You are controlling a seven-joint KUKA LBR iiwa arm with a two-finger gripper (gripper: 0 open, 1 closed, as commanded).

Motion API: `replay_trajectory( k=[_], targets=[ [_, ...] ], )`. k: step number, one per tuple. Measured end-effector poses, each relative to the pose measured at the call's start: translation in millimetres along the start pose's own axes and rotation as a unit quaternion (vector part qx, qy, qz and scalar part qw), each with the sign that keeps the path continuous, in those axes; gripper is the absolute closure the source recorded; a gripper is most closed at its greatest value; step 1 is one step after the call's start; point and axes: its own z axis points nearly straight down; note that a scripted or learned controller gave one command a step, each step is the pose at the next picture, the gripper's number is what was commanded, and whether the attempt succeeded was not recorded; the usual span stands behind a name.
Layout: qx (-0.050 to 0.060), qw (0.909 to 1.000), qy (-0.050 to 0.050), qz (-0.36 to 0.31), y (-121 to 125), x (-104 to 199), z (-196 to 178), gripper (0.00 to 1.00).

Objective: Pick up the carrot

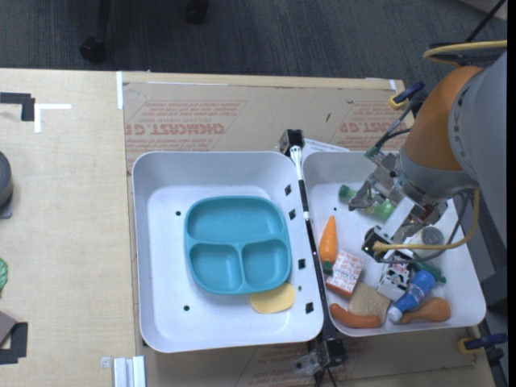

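Note:
The carrot (328,239), orange with a small green top at its lower end, lies along the left wall of the right bin (348,173), next to the divider. My gripper (369,220) hangs to the carrot's right, over the middle of that bin, a short gap away from it. It is open; one dark finger (360,200) is toward the back and the other nearer the front. I see nothing held between them. A green item (383,209) lies just beside the back finger.
The right bin also holds a pink-and-white box (345,272), a tan bread slice (367,301), a sausage (355,318), a blue bottle (411,293) and an orange-brown piece (431,310). The left bin (161,216) holds a teal divided plate (238,244) and a yellow slice (272,299).

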Motion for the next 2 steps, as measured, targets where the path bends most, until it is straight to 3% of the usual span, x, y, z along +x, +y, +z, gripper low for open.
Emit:
replay_trajectory(
  k=[1,2],
  targets=[
    [0.002,0.9998,0.0,0.021,-52.5,35.0,-0.1,0.0],
    [0.001,0.9969,0.0,0.079,38.4,16.1,0.0,0.0]
  ],
)
